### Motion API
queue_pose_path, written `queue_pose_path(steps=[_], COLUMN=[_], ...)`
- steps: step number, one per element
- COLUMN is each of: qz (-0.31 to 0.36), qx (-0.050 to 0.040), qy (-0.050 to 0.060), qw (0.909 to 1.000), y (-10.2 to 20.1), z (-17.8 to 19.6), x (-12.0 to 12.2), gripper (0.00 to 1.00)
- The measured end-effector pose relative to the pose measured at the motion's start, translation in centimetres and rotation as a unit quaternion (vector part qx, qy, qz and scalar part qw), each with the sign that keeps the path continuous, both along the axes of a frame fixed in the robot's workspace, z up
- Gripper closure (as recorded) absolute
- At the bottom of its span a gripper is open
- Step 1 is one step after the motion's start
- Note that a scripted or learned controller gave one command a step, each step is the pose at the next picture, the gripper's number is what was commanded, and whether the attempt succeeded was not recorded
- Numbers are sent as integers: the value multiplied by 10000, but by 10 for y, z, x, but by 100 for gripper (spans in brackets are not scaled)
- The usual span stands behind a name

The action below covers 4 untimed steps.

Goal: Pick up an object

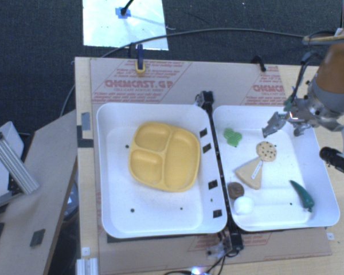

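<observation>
The gripper [273, 125] hovers above the right bin [327, 211]; jaws unclear (blurred, I cannot tell); lower squarely over the cracker [266, 150]

I see a yellow tray [164, 156] in a white bin [112, 153], a green pepper [303, 195], and a tan speckled cookie [266, 150].

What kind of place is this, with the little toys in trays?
Probably a robotics lab test bench: a robot arm's end effector hangs over two white bins, with a yellow divided plate, toy food and loose cables.
</observation>
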<state>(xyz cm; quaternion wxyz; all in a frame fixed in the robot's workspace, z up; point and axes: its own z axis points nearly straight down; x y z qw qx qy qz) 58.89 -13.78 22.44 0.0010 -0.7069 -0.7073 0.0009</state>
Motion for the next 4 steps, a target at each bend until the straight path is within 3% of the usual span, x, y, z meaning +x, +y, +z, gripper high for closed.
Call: queue_pose_path(steps=[2, 3, 4], qz=[0, 3, 17], qx=[1, -6, -7], qy=[-3, -35, -43], qw=[10000, 10000, 10000], y=[-11, -11, -7], z=[-98, -85, -36], x=[4, 6, 0], gripper=[0, 100, 100])
